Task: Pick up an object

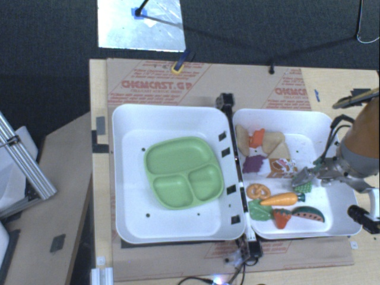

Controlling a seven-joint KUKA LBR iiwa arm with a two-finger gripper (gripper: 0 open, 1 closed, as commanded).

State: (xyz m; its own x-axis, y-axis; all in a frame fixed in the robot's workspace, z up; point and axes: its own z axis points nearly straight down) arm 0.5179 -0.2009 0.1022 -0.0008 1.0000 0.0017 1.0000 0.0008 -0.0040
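The right bin (pixel 314 123) holds several toy foods. An orange carrot (pixel 278 199) lies beside a pretzel (pixel 257 190), with a watermelon slice (pixel 309 214) and a small red piece (pixel 281 219) nearer the front. Purple grapes (pixel 254 164), tan bread pieces (pixel 274 141) and an orange-red piece (pixel 256 138) lie further back. My gripper (pixel 304 177) reaches in from the right and sits low over the bin's middle. It is just above a small green piece (pixel 303 187) and right of a speckled slice (pixel 281 167). Nothing is visibly held.
A green divided plate (pixel 181 172) lies in the left bin (pixel 127 159). A black hinge strip (pixel 233 159) runs between the bins. The arm's grey wrist (pixel 359 153) hangs over the right bin's right side. Brown cardboard (pixel 160 82) lies beneath both bins.
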